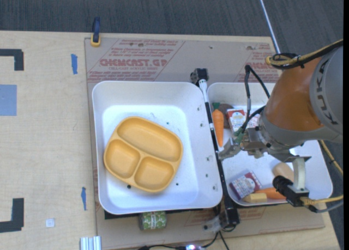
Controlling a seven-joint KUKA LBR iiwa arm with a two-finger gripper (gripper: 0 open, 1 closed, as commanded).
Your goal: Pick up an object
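- Carrot (218, 125), the most exposed candidate, lies lengthwise against the left wall of the right bin (325, 188), just beside the divide between the two bins.
- More objects share that bin: a small red-and-white packet (246, 184) near the front, an orange piece (265, 194) touching it, and another packet (236, 118) near the carrot.
- The hand (238, 144) is seen low over the right bin, between the carrot and the front packet; whether it is apart or together cannot be told, since the wrist hides much of it.
- Nothing is seen to be clamped.
- A single object should be chosen, with the hand centred across its narrow width, so that the bin wall is not struck.
- The yellow divided plate (143, 153) in the left bin (103, 93) is best left alone as too broad.
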